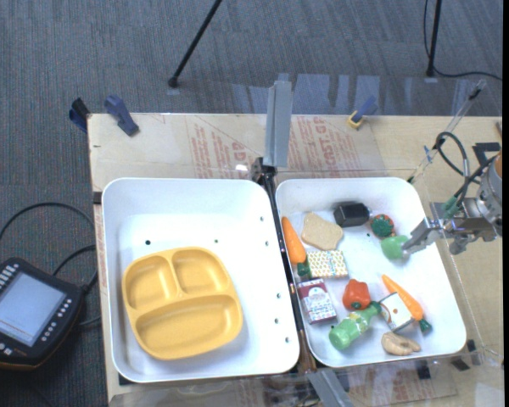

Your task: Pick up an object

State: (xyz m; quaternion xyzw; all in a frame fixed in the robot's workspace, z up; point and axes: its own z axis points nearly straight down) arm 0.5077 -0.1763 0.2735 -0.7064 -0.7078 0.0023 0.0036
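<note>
Your gripper (417, 237) sits at the right edge of the right bin (445, 270), low over its rim, with its tip against a small green object (394, 246); you cannot tell from here whether it is grasping that object or merely touching it.

Working from the left: a teach pendant (21, 308) lies on the floor beside the counter (187, 147). The left bin (195, 206) carries a yellow divided tray (182, 302), set toward its near-left corner.

In the right bin, an orange carrot (293, 240) lies along the left wall. Just right of it are a slice of toast (322, 231), a patterned packet (327, 264) below that, and a red carton (316, 301) nearer you. A black block (351, 214) rests near the far wall, with a red-and-green piece (382, 224) beside it. Toward the middle sits a red pepper (355, 294), and a green bottle (351, 329) lies below it. A second carrot (405, 297) lies at a slant beside a small white box (396, 312), and a tan peanut-shaped piece (400, 342) lies by the near wall.
</note>
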